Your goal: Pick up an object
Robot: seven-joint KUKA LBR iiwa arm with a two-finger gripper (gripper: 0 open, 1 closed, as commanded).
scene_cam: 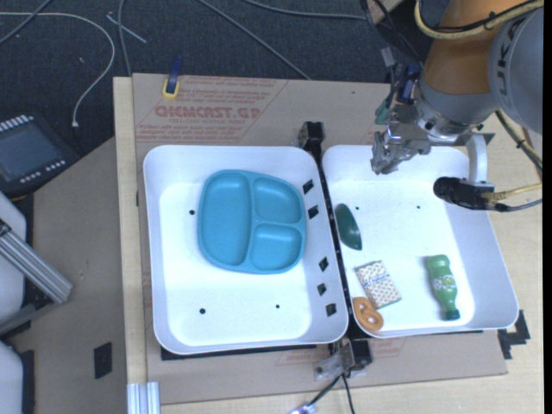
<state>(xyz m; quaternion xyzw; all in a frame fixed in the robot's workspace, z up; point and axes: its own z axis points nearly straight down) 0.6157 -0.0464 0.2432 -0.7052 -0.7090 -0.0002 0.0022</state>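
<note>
The gripper (385, 164), its opening impossible to judge, hangs over the right white bin (492, 257), where the small green plastic bottle (442, 286) looks light, rigid, slippery; grasp its midsection.

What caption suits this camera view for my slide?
End effector hovers over right bin holding green bottle; blue tray in left bin.

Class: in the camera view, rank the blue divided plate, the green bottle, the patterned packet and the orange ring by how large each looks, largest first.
1. blue divided plate, far the largest.
2. green bottle and patterned packet: the bottle is longer, the packet wider; too close to rank.
3. orange ring, smallest.
</note>
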